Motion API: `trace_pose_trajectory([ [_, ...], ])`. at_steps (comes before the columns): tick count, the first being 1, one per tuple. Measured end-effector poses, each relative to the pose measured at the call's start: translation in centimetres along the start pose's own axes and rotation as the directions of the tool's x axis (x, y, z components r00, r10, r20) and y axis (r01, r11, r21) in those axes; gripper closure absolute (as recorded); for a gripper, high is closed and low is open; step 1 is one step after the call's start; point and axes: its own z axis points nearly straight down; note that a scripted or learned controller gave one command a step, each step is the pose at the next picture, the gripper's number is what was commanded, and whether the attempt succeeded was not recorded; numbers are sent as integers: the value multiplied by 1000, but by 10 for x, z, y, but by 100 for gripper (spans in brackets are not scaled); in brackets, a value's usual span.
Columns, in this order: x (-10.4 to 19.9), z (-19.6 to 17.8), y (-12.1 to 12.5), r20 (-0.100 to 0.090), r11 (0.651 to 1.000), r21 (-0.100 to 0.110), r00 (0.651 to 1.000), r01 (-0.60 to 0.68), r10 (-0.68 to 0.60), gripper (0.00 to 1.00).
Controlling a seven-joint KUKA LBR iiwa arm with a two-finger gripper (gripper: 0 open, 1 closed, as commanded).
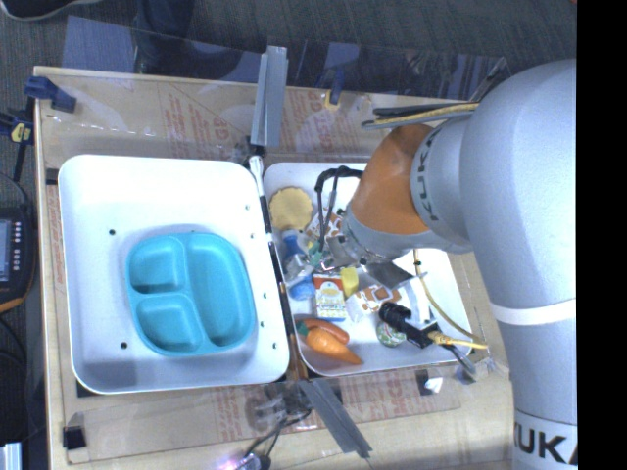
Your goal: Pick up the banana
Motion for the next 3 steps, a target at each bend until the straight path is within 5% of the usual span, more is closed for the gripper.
trace_pose_trajectory([
  [1, -52, 2, -38, -15, 995, 0, 995, 101, -101, 0],
  [2, -92, -54, 37, -12, 999, -1, 999, -46, 46, 0],
  [3, -96, 2, -13, -13, 997, -2, 997, 74, -74, 0],
])
